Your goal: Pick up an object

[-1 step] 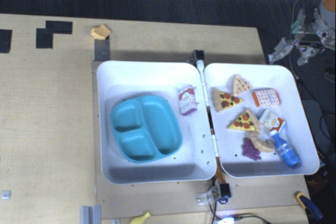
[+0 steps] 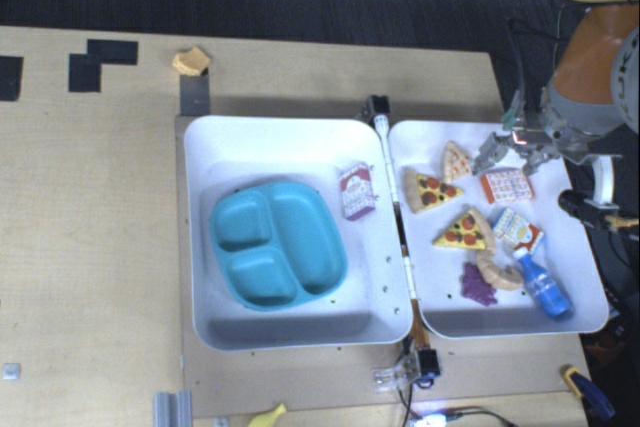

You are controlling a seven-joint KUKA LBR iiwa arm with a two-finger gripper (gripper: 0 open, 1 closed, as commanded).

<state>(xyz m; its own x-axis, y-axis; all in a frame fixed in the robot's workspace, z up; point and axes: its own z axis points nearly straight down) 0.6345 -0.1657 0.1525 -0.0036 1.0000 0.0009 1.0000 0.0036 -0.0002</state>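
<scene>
My gripper point(image 2: 513, 157) hangs over the back of the right bin point(image 2: 590, 315), its two fingers spread open with nothing between them. Just in front of it lies a red-and-white carton point(image 2: 505, 185). To its left rest a pale pizza slice point(image 2: 456, 160) and a pepperoni slice point(image 2: 430, 191). Further forward are another pizza slice point(image 2: 464, 231), a blue-and-white packet point(image 2: 516, 230), a blue bottle point(image 2: 543, 285), a tan piece point(image 2: 497, 272) and purple grapes point(image 2: 479, 284).
The left bin point(image 2: 210, 315) holds a blue divided plate point(image 2: 277, 243) and a small red-and-white packet point(image 2: 356, 191) near the divider. A tan lump point(image 2: 190, 62) sits on the bench behind the bins. Cables and clips lie at the bench's front edge.
</scene>
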